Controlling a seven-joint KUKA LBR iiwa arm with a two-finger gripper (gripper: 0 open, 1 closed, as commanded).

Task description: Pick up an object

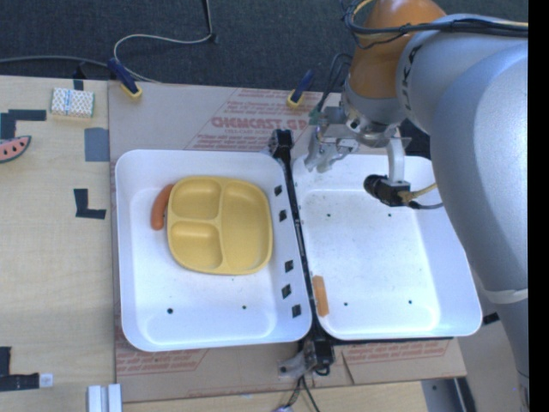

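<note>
End effector hangs over the upper-left corner of the right bin — nothing shows between its fingers, and whether they are apart I cannot tell. Near that bin's lower-left edge lies a small orange piece. The left bin holds a yellow divided plate, an orange sausage-shaped item touching its left rim.

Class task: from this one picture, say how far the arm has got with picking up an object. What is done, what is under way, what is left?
Done: nothing looks picked up. The yellow divided plate and the orange sausage-like piece beside it lie in the left bin; a small orange piece lies in the right bin. Under way: the tool hangs over the right bin's far-left corner, with nothing visibly in it. Left: the whole grasp and lift.
</note>
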